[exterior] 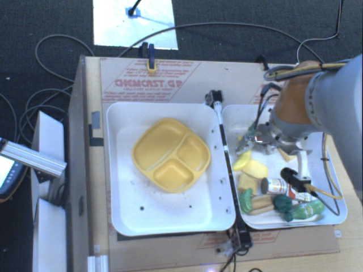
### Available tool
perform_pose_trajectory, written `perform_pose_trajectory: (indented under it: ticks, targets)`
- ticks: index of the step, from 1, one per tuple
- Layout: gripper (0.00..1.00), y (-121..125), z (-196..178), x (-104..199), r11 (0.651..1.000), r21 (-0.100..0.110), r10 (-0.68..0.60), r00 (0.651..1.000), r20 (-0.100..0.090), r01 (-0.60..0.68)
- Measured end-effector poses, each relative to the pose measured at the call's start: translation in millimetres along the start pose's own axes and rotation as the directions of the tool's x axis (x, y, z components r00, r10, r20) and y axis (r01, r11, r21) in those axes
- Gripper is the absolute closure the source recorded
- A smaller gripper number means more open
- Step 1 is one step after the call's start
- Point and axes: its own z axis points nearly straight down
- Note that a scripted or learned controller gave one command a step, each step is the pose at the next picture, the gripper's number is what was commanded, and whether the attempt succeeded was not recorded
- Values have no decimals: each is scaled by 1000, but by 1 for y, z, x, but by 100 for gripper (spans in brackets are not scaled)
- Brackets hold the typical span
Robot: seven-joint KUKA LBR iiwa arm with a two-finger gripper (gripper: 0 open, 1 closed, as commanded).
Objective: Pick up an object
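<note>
A grey KUKA arm with an orange band above its wrist reaches in from the right and hangs low over the right-hand shallow white bin (334,222), its two-finger gripper (245,147) pointing down and left toward the strip where the two bins meet. How far the fingers are parted cannot be told from this angle, and nothing is seen between them. The candidates for picking lie heaped in the near half of that bin, probably because earlier drops left them there: pale yellow wedge-shaped plastic pieces (250,174) just below the gripper, a small brown-and-white bottle lying on its side (274,185), a tan roll-shaped toy (261,204) and green leafy plastic vegetables (296,208) near the front rim. The yellow pieces are nearest the gripper and look the likeliest target, though they are crowded against the bin wall, which may hamper a clean grip. In the left-hand shallow white bin (127,220) a yellow plastic plate with three compartments (171,154) lies alone, well apart from the arm. The pick appears not yet made
</note>
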Motion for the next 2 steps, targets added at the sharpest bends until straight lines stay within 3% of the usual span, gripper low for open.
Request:
perform_pose_trajectory:
  ticks: [1,2]
  targets:
    - [0,-62,0,6,1000,-1,1,1000,0,-1]
    - [0,-12,-16,-45,1000,-4,1,1000,2,-1]
